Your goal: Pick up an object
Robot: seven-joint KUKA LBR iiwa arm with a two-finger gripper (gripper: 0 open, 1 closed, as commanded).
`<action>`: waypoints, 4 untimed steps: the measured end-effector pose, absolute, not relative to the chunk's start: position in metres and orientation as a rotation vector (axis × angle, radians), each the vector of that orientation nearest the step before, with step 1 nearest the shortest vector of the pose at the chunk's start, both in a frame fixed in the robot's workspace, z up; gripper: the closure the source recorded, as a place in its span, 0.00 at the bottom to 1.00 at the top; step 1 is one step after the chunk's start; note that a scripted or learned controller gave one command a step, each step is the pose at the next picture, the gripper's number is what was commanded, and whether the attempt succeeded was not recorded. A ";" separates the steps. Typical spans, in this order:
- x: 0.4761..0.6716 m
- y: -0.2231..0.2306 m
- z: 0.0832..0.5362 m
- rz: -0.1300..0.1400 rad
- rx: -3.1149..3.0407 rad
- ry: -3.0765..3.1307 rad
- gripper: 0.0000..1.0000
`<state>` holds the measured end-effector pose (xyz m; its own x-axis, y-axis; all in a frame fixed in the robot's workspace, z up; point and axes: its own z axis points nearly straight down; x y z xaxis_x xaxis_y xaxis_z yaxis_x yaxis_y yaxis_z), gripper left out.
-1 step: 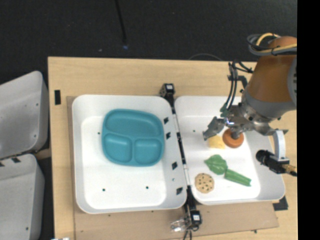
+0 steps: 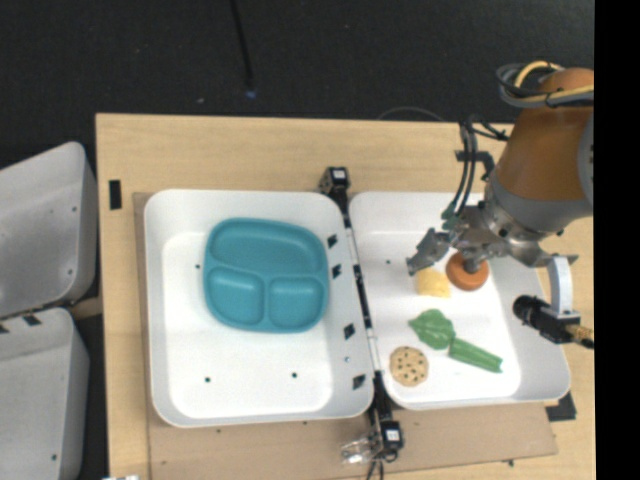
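Note:
My gripper (image 2: 447, 256) hangs over the right bin (image 2: 530, 388), near its middle. Directly beneath it lies a round orange object (image 2: 468, 272), partly covered by the wrist. A pale yellow chunk (image 2: 434, 284) lies just left of the orange object and touches it. Nearer the front lie a green leafy toy (image 2: 452, 338) and a round tan cookie with dark chips (image 2: 408, 365). I cannot see anything held in the gripper.
The left bin (image 2: 180, 388) holds a teal divided plate (image 2: 266, 273). A ridge with black clips (image 2: 357, 298) separates the two bins. The arm's orange-banded body (image 2: 545, 158) looms over the right bin's back right part.

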<state>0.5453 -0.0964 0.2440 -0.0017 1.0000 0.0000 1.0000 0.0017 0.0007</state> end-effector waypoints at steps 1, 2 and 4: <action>0.548 -0.101 0.181 -0.006 2.225 2.221 0.00; 0.550 -0.097 0.137 -0.005 2.230 2.216 0.00; 0.558 -0.104 0.121 0.017 2.216 2.186 1.00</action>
<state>0.5575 -0.1036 0.1208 0.0139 0.9998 -0.0123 0.9995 -0.0136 0.0277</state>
